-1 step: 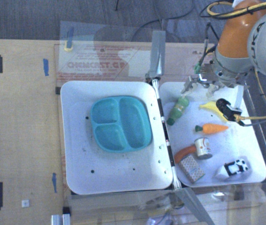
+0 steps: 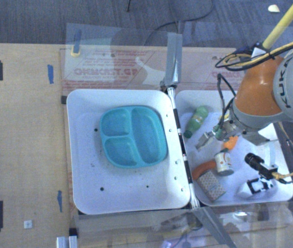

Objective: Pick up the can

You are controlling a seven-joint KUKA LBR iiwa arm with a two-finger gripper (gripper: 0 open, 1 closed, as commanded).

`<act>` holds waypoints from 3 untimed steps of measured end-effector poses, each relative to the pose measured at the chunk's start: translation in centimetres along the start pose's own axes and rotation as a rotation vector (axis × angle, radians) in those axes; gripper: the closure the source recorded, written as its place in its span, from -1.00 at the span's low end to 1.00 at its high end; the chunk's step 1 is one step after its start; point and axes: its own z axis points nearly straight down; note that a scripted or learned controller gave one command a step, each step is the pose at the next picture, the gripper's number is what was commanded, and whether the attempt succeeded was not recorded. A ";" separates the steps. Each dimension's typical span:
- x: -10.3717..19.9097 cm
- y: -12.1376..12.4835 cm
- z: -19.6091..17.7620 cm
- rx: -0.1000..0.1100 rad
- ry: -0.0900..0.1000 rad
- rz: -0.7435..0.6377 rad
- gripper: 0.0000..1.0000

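Note:
The can (image 2: pixel 222 163) is small and pale with a printed label. It stands in the right bin (image 2: pixel 283 190), a little below the middle. My gripper (image 2: pixel 213 137) hangs just above and to the left of it, between the can and a green bottle (image 2: pixel 195 120). Its metal fingers (image 2: pixel 203 140) are spread open with nothing between them. The can is apart from the fingers. The grey arm with its orange band (image 2: pixel 255 94) reaches in from the upper right and hides part of the bin's far side.
A teal divided plate (image 2: pixel 134 136) lies in the left bin (image 2: pixel 84 190). In the right bin, an orange thing (image 2: pixel 203 168) and a grey speckled block (image 2: pixel 211 185) lie left of and below the can. A small orange piece (image 2: pixel 231 142) sits just above it.

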 end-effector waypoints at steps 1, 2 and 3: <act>-1.1 -8.3 1.3 -0.012 -0.007 -0.104 -1.00; -1.3 -8.1 0.4 -0.016 -0.009 -0.100 1.00; -3.7 -11.0 -8.8 0.000 -0.002 0.281 1.00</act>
